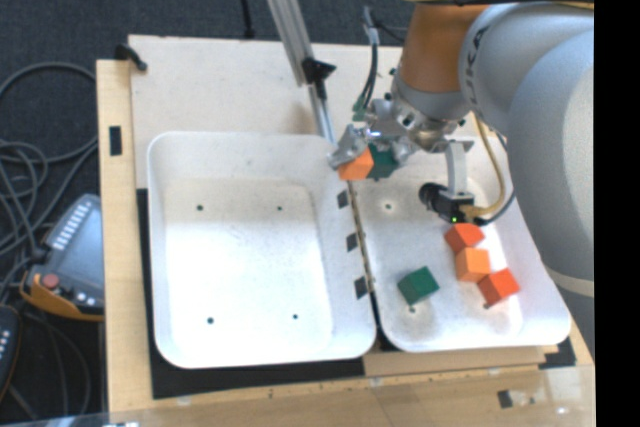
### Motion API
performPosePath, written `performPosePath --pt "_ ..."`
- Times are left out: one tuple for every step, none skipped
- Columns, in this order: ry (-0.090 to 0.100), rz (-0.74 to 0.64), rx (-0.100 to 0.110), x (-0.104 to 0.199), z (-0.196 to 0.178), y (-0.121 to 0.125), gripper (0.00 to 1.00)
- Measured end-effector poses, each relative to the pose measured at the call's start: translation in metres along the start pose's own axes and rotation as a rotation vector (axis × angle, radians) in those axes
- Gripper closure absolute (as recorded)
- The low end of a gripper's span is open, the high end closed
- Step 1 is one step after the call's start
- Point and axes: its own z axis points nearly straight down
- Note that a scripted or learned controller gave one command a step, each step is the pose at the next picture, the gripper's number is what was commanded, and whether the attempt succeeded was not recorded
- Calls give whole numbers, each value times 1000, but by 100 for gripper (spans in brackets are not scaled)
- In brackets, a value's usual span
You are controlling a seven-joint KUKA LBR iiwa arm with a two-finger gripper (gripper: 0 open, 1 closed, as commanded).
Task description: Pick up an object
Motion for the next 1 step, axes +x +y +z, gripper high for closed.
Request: performPosePath --pt "2 -3 7 105 7 28 100"
